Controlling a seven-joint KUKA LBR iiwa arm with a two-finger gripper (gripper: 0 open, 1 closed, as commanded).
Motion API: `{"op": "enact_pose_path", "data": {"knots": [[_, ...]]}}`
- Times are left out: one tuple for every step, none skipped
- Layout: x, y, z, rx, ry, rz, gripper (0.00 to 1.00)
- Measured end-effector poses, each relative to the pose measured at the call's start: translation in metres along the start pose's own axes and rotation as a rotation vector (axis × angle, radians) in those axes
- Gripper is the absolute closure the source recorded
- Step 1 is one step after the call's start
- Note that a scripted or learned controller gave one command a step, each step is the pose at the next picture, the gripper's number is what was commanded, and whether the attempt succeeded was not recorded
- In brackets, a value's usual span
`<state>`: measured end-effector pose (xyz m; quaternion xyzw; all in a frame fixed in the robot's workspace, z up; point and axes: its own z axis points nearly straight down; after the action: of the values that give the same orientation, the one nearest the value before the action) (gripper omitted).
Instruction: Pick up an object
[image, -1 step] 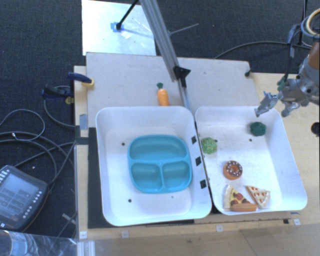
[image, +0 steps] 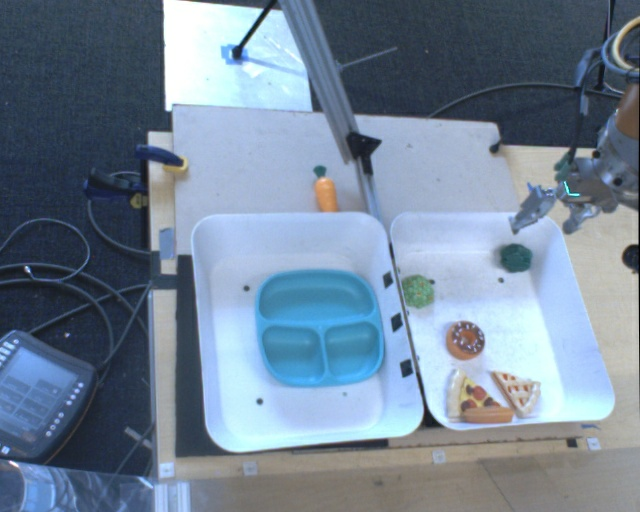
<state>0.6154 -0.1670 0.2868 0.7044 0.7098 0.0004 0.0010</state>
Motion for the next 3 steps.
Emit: {"op": "enact_pose_path", "data": {"knots": [[0.004,0.0,0.062,0.005,0.001,0.005,0.0],[-0.003,0.0,0.107,0.004,0.0,0.008,0.0],[0.004,-0.008,0.158,0.005,0.001,0.007,0.0]]}}
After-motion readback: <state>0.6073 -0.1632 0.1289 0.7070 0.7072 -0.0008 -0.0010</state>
